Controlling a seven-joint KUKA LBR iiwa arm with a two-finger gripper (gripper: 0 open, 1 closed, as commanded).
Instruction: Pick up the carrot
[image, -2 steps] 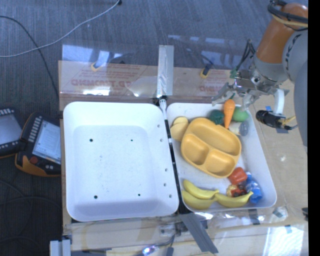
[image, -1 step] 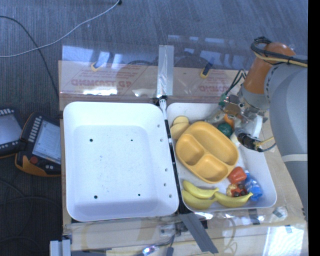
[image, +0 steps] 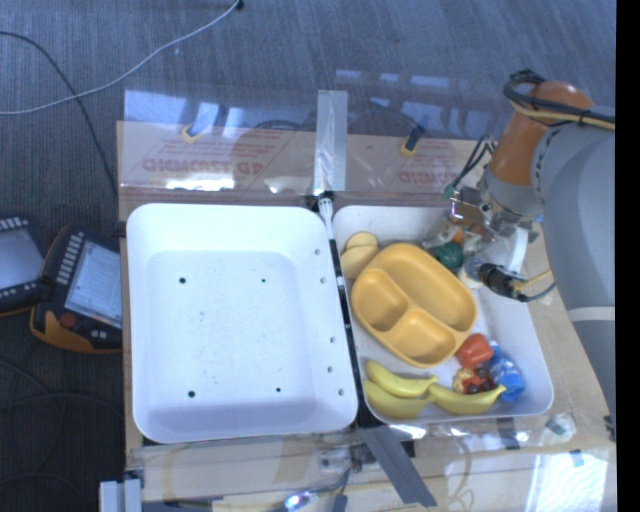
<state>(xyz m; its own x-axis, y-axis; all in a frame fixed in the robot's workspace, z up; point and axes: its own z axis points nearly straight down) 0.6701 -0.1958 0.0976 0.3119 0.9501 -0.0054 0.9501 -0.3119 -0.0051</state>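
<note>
The carrot (image: 457, 241) shows as a small orange piece with a dark green top, lying at the back of the right bin (image: 528, 345) just behind the yellow plate. My gripper (image: 462, 225) is low over it at the bin's back right corner and hides most of it. The arm's orange band (image: 520, 150) rises behind the gripper. Whether the carrot is held cannot be made out.
A yellow divided plate (image: 412, 300) fills the middle of the right bin. A pale round fruit (image: 358, 246) lies at its back left, two bananas (image: 420, 392) at the front, and a red pepper (image: 474, 350) with a blue toy (image: 509, 378) at the front right. The left bin (image: 235, 320) stands alongside.
</note>
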